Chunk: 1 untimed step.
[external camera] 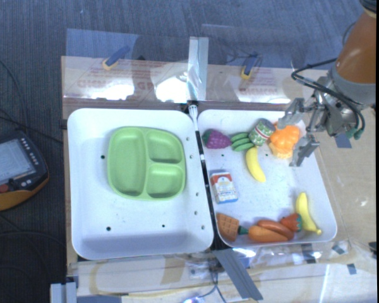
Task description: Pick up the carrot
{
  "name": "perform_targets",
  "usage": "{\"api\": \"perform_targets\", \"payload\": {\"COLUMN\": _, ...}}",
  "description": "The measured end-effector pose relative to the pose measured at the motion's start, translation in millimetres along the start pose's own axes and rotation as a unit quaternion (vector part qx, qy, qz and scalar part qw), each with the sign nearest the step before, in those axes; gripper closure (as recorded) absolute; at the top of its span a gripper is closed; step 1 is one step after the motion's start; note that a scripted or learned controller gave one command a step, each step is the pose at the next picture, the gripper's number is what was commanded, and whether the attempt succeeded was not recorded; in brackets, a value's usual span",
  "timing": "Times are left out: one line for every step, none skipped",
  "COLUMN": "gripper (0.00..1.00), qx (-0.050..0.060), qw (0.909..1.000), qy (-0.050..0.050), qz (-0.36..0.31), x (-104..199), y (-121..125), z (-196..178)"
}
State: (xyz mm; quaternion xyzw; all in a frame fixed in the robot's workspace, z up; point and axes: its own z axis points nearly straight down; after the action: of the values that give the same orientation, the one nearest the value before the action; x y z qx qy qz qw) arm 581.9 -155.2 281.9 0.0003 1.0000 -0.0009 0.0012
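In the right bin (325,188), along its near wall, the carrot (270,230) lies flat with its long axis running roughly left to right across the view; I cannot tell for sure which end is the tip, though a green bit shows at its left end. It touches a waffle-patterned piece (227,225) on its left and a small red item (292,221) on its right, with 1 banana (306,212) just beyond. My gripper (298,131) hangs at the far right corner of the same bin, well apart from the carrot, its fingers spread apart around an orange toy (284,140), with nothing clamped. A second banana (255,165), a purple bunch of grapes (217,139) and a small carton (223,186) lie between. The left bin (88,232) holds a green divided plate (146,163).
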Motion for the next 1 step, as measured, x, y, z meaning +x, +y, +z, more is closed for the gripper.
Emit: {"api": "perform_targets", "payload": {"gripper": 0.00, "qx": 0.001, "qw": 0.9995, "qy": -0.003, "qz": -0.031, "x": -59.7, "y": -49.9, "z": 149.1}}
